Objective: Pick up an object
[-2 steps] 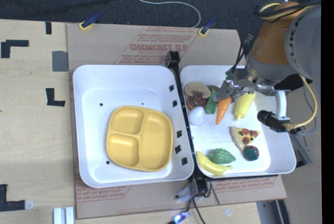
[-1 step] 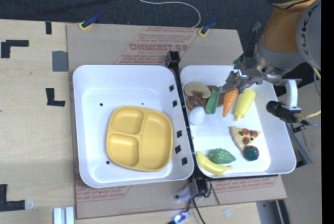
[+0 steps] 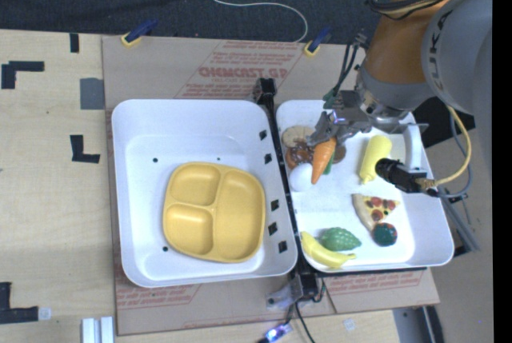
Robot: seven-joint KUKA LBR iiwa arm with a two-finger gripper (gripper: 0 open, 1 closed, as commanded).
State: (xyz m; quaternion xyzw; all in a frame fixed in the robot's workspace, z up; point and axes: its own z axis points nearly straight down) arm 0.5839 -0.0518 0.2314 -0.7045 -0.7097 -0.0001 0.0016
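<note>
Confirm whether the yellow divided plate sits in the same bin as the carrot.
No. The yellow divided plate lies in the left bin, while the carrot is over the right bin.

Glossy yellow plastic tray (image 3: 214,211) in smooth white plastic bin (image 3: 136,173); matt brown cardboard sheet (image 3: 232,69) beneath; my arm's orange band (image 3: 400,29) shiny.

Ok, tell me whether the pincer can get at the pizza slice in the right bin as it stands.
Probably yes. The pizza slice lies flat on the right bin floor with open space above it; the pincer sits at the carrot, a short move away.
</note>
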